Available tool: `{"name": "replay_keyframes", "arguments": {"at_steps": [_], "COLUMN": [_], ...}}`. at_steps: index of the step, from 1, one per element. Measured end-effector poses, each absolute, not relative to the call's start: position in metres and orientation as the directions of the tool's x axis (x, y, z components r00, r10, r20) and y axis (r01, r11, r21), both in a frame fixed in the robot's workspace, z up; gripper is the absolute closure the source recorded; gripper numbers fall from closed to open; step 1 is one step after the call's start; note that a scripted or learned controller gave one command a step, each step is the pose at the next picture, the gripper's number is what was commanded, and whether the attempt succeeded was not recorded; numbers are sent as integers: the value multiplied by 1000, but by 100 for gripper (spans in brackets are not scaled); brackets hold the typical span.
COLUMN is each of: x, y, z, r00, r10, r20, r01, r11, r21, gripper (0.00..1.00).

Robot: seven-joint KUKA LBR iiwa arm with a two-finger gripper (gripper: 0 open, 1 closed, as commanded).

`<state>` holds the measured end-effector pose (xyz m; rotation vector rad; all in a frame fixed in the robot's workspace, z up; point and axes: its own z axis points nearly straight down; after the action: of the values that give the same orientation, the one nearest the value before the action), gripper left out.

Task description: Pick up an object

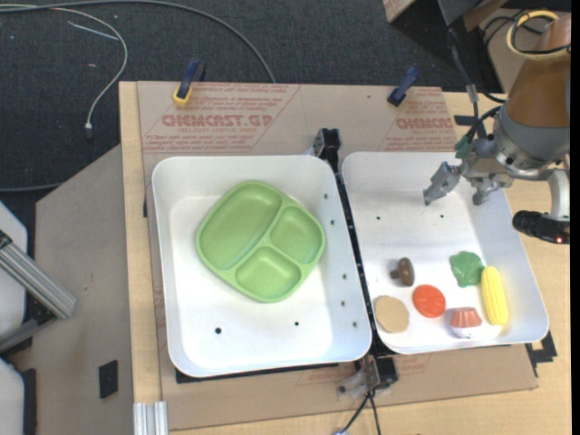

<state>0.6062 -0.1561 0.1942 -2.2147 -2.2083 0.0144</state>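
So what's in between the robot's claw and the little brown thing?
Nothing: in the camera view, bare white bin floor lies between the gripper and the brown thing.

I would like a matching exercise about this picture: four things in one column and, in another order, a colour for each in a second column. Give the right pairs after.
Things:
1. divided plate in the left bin
2. corn cob
3. tomato
4. round cookie

Colours:
A. yellow
B. tan
C. light green
D. red-orange

Pairs: 1-C, 2-A, 3-D, 4-B
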Motion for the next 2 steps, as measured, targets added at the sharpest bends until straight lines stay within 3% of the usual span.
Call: {"name": "replay_keyframes", "arguments": {"at_steps": [1, 2], "x": [609, 606], "y": [-156, -157], "z": [204, 141], "r00": [0, 1], "r10": [1000, 1000], "r20": [1, 2], "r01": [1000, 1000], "r11": [0, -1], "r21": [-1, -7], "gripper": [0, 0]}}
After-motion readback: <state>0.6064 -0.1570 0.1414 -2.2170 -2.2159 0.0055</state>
